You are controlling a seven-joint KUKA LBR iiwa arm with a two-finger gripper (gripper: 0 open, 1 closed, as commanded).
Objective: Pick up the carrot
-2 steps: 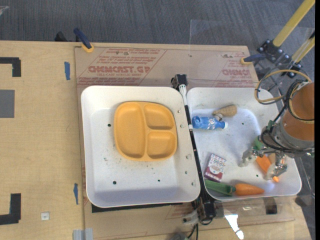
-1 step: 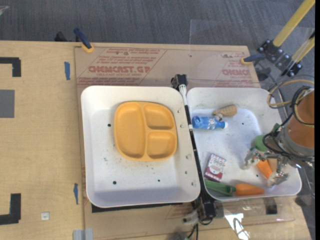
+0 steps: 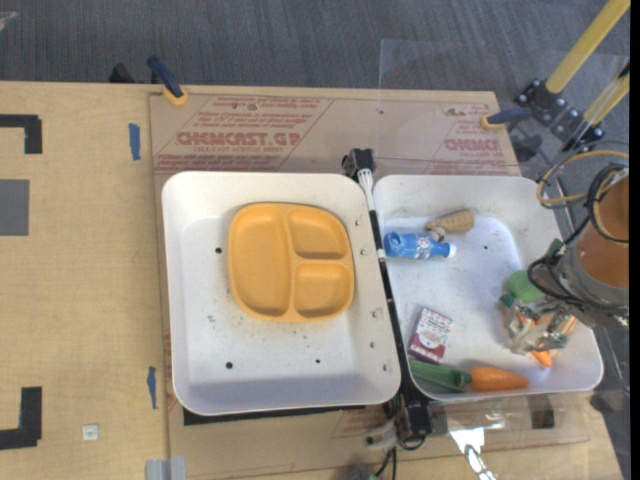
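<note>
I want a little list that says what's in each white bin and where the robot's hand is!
left bin: a yellow divided plate
right bin: a carrot, a blue bottle, a small red and white packet, a tan cork-like piece
carrot position: lying flat by the near rim, green top pointing toward the left bin
end effector: over the right side of the right bin, just above and right of the carrot
carrot held: no, it lies on the bin floor
</note>
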